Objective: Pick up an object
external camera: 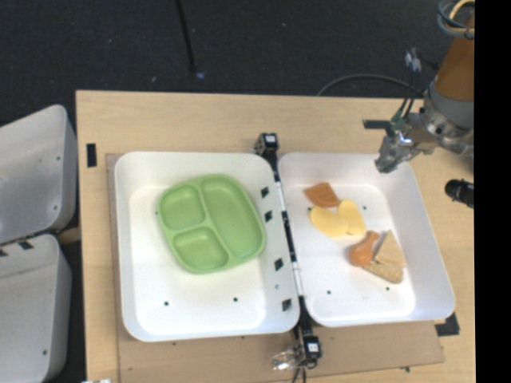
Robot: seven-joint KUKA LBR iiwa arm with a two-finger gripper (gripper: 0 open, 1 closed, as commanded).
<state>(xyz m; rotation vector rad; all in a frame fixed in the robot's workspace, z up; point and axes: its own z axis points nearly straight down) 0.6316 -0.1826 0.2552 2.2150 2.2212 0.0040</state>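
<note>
Right bin (423, 214), frame centre-right: orange piece (322, 194), yellow piece (338, 219), tan wedge (385, 259), clustered for picking; gripper (389, 158) poised above the bin's upper-right corner, grip state indeterminable; green tray (211, 223) in left bin (128, 238).

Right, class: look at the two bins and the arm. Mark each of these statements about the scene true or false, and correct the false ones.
1. The green tray lies in the left bin. True.
2. The hand hangs over the left bin. False: it is at the right bin's far corner.
3. The yellow piece lies in the right bin. True.
4. The tray has one compartment. False: it has three.
5. The hand touches the wedge. False: it is well apart from it.
</note>
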